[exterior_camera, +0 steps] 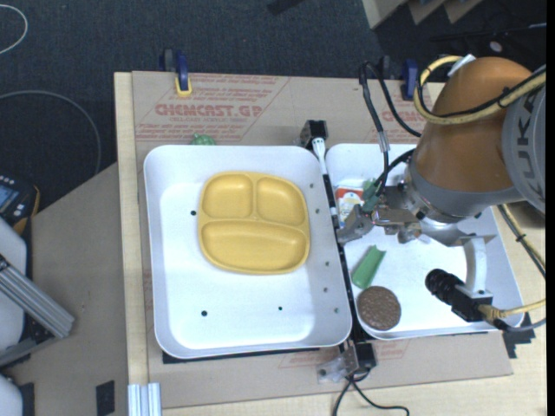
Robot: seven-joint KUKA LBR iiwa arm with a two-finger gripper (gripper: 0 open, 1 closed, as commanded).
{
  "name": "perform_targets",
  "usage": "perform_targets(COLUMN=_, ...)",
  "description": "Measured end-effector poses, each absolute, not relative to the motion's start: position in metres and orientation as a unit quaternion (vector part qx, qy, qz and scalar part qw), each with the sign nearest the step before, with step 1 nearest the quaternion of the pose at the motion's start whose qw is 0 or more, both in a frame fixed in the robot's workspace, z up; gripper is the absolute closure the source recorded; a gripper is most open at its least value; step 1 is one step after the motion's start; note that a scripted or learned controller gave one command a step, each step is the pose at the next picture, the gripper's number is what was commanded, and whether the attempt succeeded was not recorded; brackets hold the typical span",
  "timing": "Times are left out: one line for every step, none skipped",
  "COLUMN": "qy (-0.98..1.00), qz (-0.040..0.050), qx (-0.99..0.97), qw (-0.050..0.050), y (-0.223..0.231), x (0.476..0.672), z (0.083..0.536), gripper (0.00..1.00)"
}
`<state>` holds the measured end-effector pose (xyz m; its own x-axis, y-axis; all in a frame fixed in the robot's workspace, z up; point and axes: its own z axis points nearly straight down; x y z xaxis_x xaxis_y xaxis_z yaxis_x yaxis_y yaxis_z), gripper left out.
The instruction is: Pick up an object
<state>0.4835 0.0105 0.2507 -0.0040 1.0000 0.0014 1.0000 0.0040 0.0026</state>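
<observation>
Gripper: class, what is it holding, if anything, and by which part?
It cannot be told. The gripper is down in the right bin, close beside a red and white packet, but the view is too unclear to show any hold.

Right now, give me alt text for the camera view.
The grey and orange robot arm's gripper is over the right white bin, beside a green block, a brown round disc and a red and white packet. A yellow divided plastic plate lies in the left white bin.
</observation>
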Motion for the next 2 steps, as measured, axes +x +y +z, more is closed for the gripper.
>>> perform_targets(qy=0.707, qz=0.0008, qx=0.707, qw=0.001, y=0.009, x=0.486, z=0.258, gripper=1.0)
perform_targets(qy=0.709, qz=0.0009, qx=0.706, qw=0.0, y=0.092, x=0.479, z=0.288, gripper=1.0)
